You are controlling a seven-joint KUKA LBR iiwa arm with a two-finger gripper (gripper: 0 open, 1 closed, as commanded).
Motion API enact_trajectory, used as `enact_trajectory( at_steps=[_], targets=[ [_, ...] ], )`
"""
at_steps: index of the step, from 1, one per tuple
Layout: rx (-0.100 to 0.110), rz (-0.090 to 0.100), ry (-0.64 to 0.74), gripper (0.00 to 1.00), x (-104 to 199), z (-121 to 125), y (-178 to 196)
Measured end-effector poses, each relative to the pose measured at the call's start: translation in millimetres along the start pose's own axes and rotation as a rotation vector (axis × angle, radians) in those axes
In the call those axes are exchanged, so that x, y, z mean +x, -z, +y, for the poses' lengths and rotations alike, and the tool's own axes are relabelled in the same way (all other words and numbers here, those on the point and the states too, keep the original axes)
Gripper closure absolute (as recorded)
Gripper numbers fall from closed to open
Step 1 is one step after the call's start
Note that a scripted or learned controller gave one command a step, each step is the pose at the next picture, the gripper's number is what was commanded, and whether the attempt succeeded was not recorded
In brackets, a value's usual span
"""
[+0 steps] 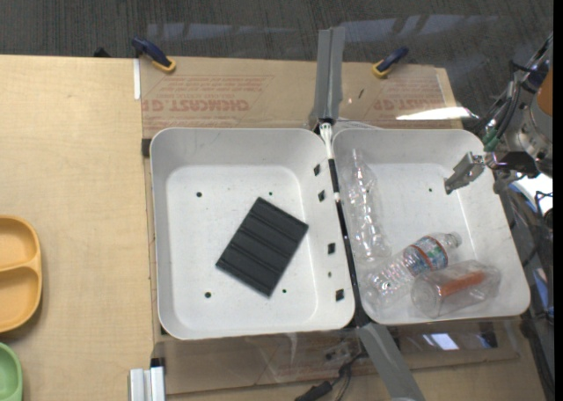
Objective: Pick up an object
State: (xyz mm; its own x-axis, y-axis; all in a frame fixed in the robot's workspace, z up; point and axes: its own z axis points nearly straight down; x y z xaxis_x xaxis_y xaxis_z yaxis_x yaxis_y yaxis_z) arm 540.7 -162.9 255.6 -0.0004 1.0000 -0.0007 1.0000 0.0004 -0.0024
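The bench (70,144) holds two white bins side by side; the left bin (176,302) has one flat black ribbed pad (262,245) lying in it, tilted, with its long side running from upper right to lower left; the right bin (413,162) holds see-through things; a crinkly clear plastic piece (362,215) lies along its left wall; a clear tube with something orange inside (456,287) lies near the front right corner; a small water bottle (420,260) lies just beside that tube, its cap end pointing up and to the right; the arm's claw (464,173) hangs over the far right part of this bin; I cannot tell if it is apart or together, and nothing shows in it; I think the bottle is the nearest thing to grab; it lies toward the front of the bin from the claw, and a bit to the left.
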Motion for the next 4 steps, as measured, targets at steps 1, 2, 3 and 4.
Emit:
enact_trajectory(
  at_steps=[1,2,3,4],
  targets=[
    [0.002,0.001,-0.199,0.0,-21.3,17.5,-54.6],
    [0.002,0.001,-0.168,0.0,-8.1,-32.8,-134.7],
    [-0.002,0.0,-0.204,0.0,16.3,-33.3,-146.0],
    [0.002,0.0,-0.476,0.0,1.2,7.7,-165.1]
  ],
)
